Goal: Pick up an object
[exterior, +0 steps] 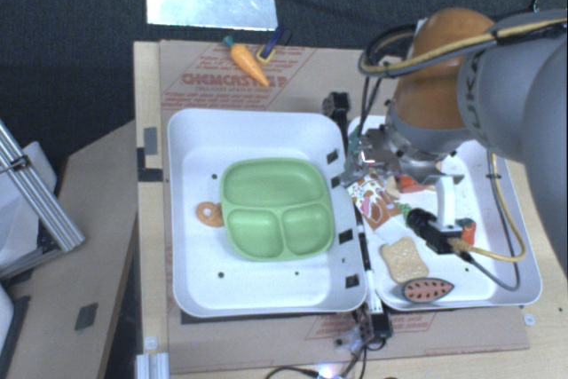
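2 white bins (191, 280) sit on brown cardboard (293, 71) over dark carpet (71, 13); gripper (368, 162) state unclear.

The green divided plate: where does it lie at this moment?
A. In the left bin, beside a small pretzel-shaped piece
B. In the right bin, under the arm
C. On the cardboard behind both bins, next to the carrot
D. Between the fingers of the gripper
A: the green divided plate sits flat in the left bin, with the small pretzel-shaped piece just to its left.
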You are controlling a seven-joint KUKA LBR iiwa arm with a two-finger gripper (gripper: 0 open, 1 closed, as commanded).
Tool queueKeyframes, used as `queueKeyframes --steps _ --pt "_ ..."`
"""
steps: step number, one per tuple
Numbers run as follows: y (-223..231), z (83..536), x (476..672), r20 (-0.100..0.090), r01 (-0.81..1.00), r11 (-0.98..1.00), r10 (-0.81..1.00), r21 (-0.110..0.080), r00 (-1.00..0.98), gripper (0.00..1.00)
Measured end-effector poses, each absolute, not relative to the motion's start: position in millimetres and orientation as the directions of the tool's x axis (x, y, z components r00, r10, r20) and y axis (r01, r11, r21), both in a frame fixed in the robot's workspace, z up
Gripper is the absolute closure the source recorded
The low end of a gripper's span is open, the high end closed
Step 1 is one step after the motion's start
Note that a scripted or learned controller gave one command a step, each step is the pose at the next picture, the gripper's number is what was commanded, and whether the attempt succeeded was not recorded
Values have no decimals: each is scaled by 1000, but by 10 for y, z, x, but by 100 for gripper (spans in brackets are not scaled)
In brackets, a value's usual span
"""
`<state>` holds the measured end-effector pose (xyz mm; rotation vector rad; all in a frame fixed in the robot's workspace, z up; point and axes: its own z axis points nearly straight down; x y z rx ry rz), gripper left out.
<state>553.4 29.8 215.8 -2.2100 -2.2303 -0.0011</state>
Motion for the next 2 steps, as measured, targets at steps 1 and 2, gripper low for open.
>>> queueKeyframes --steps 1,2 --pt "145 2275 5436 0 1000 1 1000 1 -1 100" --pt "193 2164 5596 0 1000 5 1000 1 -5 100"
